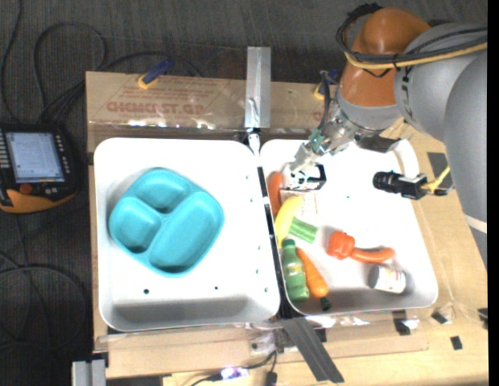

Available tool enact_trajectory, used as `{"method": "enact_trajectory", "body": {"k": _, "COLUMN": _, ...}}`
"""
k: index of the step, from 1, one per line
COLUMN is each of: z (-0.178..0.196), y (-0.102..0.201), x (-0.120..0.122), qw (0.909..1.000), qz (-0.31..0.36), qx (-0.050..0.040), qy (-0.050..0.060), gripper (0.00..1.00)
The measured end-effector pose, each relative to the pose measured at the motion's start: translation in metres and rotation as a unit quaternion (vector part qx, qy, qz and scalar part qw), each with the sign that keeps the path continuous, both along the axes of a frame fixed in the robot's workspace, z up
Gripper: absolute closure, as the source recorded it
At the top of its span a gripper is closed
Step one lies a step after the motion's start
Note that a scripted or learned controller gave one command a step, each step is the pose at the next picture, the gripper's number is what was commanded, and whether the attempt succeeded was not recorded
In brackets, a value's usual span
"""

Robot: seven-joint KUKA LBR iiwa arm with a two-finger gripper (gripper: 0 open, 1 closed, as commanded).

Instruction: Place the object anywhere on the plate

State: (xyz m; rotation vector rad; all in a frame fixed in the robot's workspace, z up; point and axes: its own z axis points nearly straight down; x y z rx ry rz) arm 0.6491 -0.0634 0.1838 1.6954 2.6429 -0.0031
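While the grey arm's two-finger gripper (302, 175) hangs low over the upper left corner of the right white bin (410, 292), you cannot tell from above what state it is in, or which toy it is after. Nearest it are a red-orange sausage-shaped piece (273, 188) and a yellow banana-shaped piece (285, 216), both lying against the bin's left wall with long axes running roughly top to bottom, the banana's upper end tipped right toward the gripper. Because they crowd a green block (303, 232), a grasp could slip or drag a neighbour. Your target, the teal three-compartment plate (166, 219), sits in the left white bin (113, 300).
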Motion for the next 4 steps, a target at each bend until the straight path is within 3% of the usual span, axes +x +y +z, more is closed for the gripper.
{"method": "enact_trajectory", "body": {"k": 1, "z": 0.04, "y": 0.062, "x": 0.019, "qw": 0.9995, "qz": -0.031, "qx": 0.0018, "qy": 0.0, "gripper": 1.0}}
{"method": "enact_trajectory", "body": {"k": 2, "z": -0.001, "y": 0.067, "x": -0.067, "qw": 0.9869, "qz": 0.162, "qx": 0.0021, "qy": 0.001, "gripper": 1.0}}
{"method": "enact_trajectory", "body": {"k": 3, "z": 0.052, "y": 0.149, "x": -0.053, "qw": 0.9356, "qz": 0.353, "qx": 0.002, "qy": 0.0, "gripper": 1.0}}
{"method": "enact_trajectory", "body": {"k": 4, "z": 0.058, "y": 0.164, "x": -0.079, "qw": 0.9437, "qz": 0.331, "qx": 0.0025, "qy": 0.0, "gripper": 1.0}}
